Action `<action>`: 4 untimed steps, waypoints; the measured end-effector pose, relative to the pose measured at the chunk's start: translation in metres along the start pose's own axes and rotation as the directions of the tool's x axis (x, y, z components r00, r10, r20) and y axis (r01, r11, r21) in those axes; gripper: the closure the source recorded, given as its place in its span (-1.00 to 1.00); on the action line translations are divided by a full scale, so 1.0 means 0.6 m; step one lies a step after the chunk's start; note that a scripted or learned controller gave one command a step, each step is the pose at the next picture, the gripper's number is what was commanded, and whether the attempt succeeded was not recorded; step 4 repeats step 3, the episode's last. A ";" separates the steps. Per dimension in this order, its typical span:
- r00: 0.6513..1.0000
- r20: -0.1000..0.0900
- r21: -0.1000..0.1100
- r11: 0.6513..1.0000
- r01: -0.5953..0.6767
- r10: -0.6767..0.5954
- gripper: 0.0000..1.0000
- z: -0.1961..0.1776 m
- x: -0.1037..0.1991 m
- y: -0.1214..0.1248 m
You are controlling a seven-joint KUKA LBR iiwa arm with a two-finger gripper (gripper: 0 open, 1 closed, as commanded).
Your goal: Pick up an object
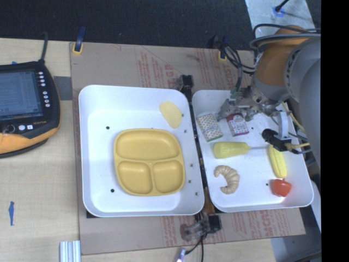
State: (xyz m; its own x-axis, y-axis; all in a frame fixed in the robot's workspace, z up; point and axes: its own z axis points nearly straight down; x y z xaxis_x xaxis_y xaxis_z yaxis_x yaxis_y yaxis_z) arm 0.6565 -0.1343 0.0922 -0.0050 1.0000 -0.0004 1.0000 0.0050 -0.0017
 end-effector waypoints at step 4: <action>1.000 -0.001 0.002 1.000 0.003 -0.003 1.00 -0.017 -0.020 -0.011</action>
